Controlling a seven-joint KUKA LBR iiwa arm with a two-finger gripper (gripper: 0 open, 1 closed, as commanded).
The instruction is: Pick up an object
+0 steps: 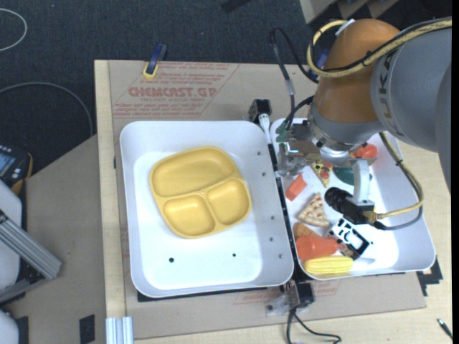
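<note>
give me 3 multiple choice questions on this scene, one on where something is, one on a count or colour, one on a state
1. Where is the yellow plate?
A. left bin
B. right bin
C. on the floor

2. How many compartments does the plate have?
A. two
B. three
C. five

3. How does the plate sit?
A. flipped over
B. leaning on the bin wall
C. flat, open side up

Answers:
1 A, it rests in the left bin, apart from the toy food in the right bin.
2 B, one large section and two smaller ones show.
3 C, its hollows face the camera.
</note>
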